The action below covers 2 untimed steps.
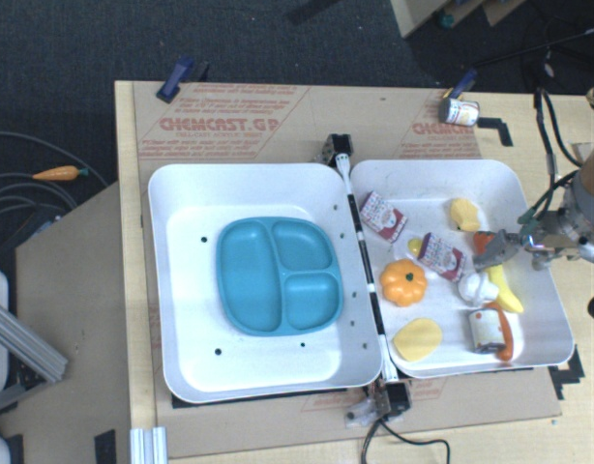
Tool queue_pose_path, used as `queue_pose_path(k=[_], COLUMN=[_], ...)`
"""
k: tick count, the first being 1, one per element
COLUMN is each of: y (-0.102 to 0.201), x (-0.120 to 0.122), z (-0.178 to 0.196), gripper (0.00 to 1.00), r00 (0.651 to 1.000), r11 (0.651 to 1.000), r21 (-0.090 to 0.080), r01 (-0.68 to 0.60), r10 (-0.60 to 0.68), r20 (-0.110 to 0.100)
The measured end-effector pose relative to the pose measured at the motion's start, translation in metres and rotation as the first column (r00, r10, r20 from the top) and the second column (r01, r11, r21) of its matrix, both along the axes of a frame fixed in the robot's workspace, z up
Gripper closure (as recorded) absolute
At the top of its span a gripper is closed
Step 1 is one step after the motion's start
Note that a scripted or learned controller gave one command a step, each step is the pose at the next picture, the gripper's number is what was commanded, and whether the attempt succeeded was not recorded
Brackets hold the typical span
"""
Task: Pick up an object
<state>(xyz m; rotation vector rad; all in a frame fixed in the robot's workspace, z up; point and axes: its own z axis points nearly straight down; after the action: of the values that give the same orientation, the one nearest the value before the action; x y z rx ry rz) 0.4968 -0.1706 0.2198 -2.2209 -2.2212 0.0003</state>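
Right bin [529,184] crowded; fingers [492,247] near its edge.

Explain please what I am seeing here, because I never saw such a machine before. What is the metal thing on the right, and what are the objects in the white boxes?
This is one camera fixed above a bench, looking down at a slant. The thing entering from the right is a robot arm; its gripper hangs over the right bin. I cannot tell whether it grasps anything. That bin holds small toys and packets: an orange pumpkin, a yellow round piece, a yellow banana, two red-and-white packets and others. The left bin holds a blue divided plate. The robot's job is to pick up one object.
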Motion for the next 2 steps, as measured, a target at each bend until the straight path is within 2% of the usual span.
queue_pose_path(k=[1,2], y=[0.034,0.070], x=[0.008,0.053], z=[-0.102,-0.131], gripper=[0.00,0.00], r00=[1.000,1.000], r11=[1.000,1.000], r21=[-0.001,-0.006], r01=[-0.002,0.002], r10=[0.002,-0.001], r20=[0.006,0.011])
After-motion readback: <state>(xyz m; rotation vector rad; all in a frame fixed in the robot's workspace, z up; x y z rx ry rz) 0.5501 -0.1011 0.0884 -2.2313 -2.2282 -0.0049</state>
